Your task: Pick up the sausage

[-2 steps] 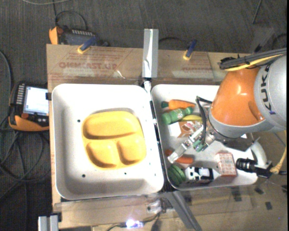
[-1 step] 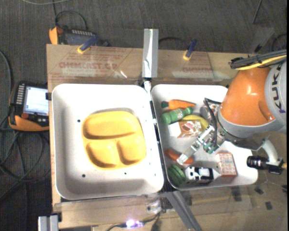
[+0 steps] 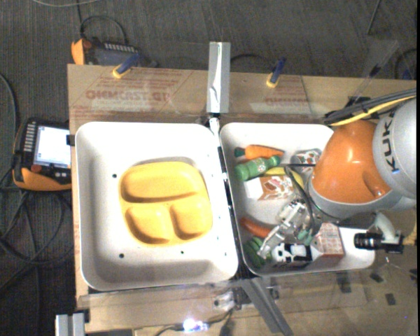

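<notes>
Yellow three-compartment plastic tray in a shallow white left bin. Green plastic bottle beside an orange toy carrot.

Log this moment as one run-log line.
arm: over right bin | hand: low among toys | sausage: beside hand, not lifted

Glossy white plastic bins; matt yellow plastic tray; bare plywood bench
</notes>
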Robot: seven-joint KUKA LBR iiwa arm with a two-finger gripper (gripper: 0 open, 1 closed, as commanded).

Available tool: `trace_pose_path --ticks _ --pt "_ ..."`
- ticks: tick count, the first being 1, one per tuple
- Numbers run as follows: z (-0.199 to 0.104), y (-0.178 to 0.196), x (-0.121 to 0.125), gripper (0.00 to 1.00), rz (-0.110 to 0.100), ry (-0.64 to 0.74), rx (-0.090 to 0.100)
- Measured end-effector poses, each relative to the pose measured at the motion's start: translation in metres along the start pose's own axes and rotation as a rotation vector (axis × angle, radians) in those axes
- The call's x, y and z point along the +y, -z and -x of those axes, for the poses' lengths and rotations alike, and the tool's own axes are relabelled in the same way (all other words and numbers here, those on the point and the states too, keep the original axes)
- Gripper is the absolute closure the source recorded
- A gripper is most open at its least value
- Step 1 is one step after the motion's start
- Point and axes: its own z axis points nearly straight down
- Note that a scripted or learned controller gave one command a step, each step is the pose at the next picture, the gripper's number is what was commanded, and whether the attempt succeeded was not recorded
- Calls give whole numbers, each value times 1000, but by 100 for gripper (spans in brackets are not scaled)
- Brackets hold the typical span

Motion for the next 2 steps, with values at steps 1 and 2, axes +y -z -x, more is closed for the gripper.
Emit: trace_pose_path --ticks 1,2 --pt "57 60 -12 0 0 -302 -1" --pt "50 98 -39 0 1 -349 -1"
